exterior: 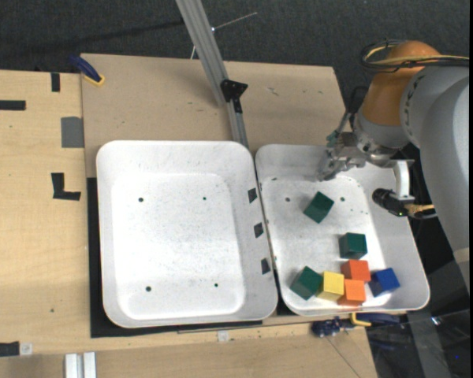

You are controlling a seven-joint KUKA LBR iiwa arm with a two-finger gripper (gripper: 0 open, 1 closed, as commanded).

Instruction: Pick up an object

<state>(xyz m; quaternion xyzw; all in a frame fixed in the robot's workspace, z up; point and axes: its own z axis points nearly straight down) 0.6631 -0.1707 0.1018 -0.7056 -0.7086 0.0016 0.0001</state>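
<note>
Right bin (394,246): seven blocks. Lone green block (318,208) near the middle, apart from the rest; dark green block (352,245) below it; cluster along the near edge: green (306,282), yellow (333,283), two orange (356,271) (354,290) touching, blue (385,281).

Left bin (173,235): bare white floor with a few dark specks.

Table (31,211): tan board under both bins, dark tape marks on the left.

Arm (426,109): grey, orange band above the wrist, entering from the right.

Gripper (337,162): over the far edge of the right bin, just above and beyond the lone green block, not touching it.

Step in hand, as judged: approach, nothing picked yet.

Advice for the step: choose the lone green block, clear on all sides; centre over it; turn the wrist to meet two flat faces, not the corners, since it sits rotated; descend straight; close only once low around it. Avoid the near-edge cluster, packed too tight for clean entry.

Jaws: small and blurred against the bin wall; opening impossible to tell; apparently nothing between them.
</note>
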